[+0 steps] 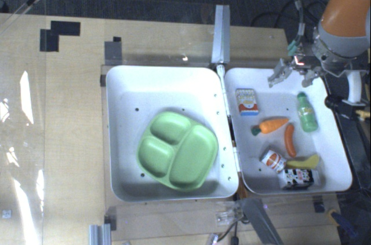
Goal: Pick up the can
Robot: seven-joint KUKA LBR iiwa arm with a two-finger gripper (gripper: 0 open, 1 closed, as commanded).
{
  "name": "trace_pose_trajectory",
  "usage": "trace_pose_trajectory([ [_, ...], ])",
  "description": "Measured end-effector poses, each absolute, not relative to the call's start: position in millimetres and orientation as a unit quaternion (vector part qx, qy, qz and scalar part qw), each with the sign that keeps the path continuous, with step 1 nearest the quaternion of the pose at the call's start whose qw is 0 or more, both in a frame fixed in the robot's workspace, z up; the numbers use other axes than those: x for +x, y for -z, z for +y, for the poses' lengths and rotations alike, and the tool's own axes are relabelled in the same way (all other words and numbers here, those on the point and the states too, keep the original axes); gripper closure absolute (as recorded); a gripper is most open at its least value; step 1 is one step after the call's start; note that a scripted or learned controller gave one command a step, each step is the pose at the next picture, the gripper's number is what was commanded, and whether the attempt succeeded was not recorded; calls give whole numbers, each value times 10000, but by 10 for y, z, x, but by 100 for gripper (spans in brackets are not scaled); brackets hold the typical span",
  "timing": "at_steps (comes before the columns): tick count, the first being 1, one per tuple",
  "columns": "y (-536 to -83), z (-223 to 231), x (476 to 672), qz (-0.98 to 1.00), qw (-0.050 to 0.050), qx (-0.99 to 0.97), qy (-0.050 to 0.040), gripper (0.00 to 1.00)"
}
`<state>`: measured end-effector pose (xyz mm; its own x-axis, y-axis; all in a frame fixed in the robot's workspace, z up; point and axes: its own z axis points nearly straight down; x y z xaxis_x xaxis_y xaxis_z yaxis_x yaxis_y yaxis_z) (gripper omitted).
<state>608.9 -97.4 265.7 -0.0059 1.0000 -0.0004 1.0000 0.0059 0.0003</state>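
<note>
Hovering over the far edge of the right bin point(342, 148), the hand point(294, 73) sits near that bin's far right corner, with its two fingers spread apart and nothing between them. The arm point(348, 6), grey with an orange band, enters from the right side of the desk point(52, 139).

The can point(272, 160), red and white, lies tilted on its side near the front edge of the right bin, roughly midway along that edge. It touches or nearly touches a yellow banana point(302, 162) on its right. A dark printed box point(298, 178) lies just in front of the banana, against the front wall.

Further items in the right bin:
- a small carton point(247, 101) near the far left corner;
- an orange carrot point(271, 126) at the centre;
- a red sausage-shaped item point(290, 140) just beside the carrot tip;
- a green bottle point(306, 112) toward the right wall.

The left bin point(124, 87) holds a green divided tray point(178, 149), resting toward its front right area. The hand is well apart from the can.
</note>
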Motion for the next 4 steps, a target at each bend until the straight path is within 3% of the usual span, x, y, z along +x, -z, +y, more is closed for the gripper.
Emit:
trace_pose_trajectory([
  [1,-883,-964,5508,6686,29,7436,-37,0],
  [2,-889,-936,5065,5910,45,8066,-61,0],
  [3,-995,-932,5087,5916,53,8062,-77,100],
  [4,-2049,-460,5100,3727,4,9279,-2,100],
])
